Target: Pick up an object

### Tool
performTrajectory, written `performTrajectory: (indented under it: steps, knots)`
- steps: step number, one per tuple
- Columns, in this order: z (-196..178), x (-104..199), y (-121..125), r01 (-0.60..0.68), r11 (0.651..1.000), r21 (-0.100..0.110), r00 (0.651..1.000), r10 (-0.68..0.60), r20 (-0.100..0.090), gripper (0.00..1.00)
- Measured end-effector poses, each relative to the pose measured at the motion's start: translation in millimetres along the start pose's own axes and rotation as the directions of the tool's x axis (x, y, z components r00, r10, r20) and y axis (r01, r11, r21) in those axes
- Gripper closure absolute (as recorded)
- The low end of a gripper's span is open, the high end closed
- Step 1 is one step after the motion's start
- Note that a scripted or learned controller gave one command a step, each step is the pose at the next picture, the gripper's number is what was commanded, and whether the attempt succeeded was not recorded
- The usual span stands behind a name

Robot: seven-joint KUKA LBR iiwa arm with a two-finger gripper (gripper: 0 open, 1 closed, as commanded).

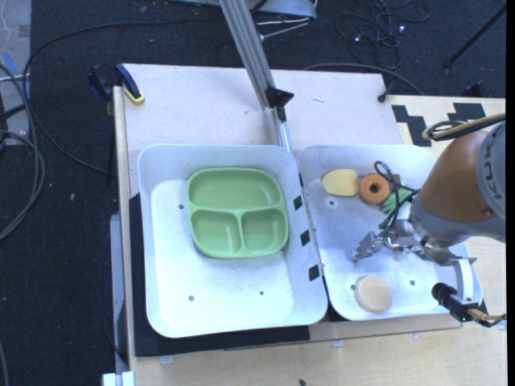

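In the right bin [338, 215] lie a pale yellow lump [341, 182], an orange ring like a doughnut [373, 189] with a green and black item [393, 197] beside it, and a beige round disc [373, 293] near the front. My gripper [364, 249] hangs over the bin's middle, between the disc in front and the ring behind. It is apart from all of them, and its fingertips point left. The grey arm with its orange band [463, 187] covers the bin's right part.
The left bin [169, 280] holds a green three-compartment tray [238, 212]. A metal pole [249, 43] slants down to the seam between the bins. Black tabs [310, 240] line that seam. Cables run over the dark floor around the bench.
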State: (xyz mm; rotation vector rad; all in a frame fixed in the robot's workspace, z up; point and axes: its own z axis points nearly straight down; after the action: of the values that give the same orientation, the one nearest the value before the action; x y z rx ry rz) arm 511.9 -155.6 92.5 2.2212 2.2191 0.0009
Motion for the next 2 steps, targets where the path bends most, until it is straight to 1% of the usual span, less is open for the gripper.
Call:
performTrajectory:
  steps: [1,2]
  knots:
    - [-12.6,-1.3,1.4,-0.001,1.0,-0.005,1.0,0.001,0.003,1.0]
    - [-65.4,9.2,3.4,0.004,1.0,-0.001,1.0,-0.004,0.0,1.0]
